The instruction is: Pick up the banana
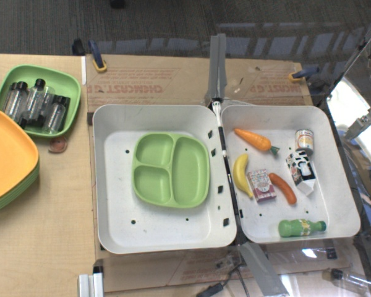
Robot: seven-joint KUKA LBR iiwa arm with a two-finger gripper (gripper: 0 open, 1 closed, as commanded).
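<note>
A yellow banana (241,174) lies in the right bin (340,166), close to its left wall, running roughly top to bottom with a slight curve. A small pink-and-red packet (261,185) lies against the banana's right side.
The right bin also holds a carrot (254,139), a red sausage (283,188), a small can (304,140), a black-and-white carton (300,170) and a green bottle (302,228). A green divided plate (172,169) sits in the left bin (111,184). Orange plates (9,159) and a green tray of vials (37,101) sit left.
</note>
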